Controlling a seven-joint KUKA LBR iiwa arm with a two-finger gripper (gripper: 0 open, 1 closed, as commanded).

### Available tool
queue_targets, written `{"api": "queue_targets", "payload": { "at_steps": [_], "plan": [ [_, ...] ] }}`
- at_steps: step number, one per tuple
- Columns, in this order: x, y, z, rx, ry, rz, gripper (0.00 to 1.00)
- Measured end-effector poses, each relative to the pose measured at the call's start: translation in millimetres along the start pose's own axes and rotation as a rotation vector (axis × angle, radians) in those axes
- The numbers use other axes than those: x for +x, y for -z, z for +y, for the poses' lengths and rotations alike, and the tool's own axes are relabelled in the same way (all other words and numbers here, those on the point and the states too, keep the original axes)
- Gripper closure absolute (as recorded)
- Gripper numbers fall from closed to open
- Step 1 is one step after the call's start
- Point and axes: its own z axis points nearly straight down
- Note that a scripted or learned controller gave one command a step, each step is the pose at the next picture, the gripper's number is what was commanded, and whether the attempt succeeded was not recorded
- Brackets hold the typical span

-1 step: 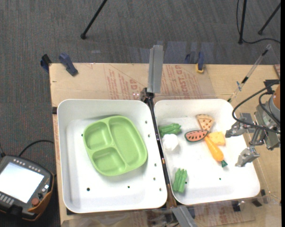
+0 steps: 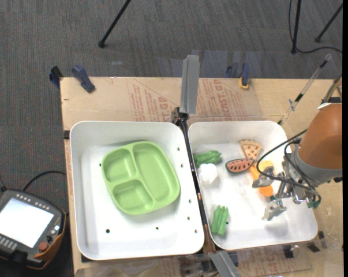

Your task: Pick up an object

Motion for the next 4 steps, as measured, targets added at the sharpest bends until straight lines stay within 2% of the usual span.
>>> {"api": "queue_targets", "payload": {
  "at_steps": [1, 2, 3, 4],
  "plan": [
    [-38, -12, 32, 0.003, -0.232, -0.013, 0.0],
    [-39, -2, 36, 0.002, -0.224, -0.015, 1.0],
    [-39, -3, 37, 0.002, -0.223, -0.014, 0.0],
    [-40, 7, 38, 0.002, -0.217, -0.017, 1.0]
  ]
}}
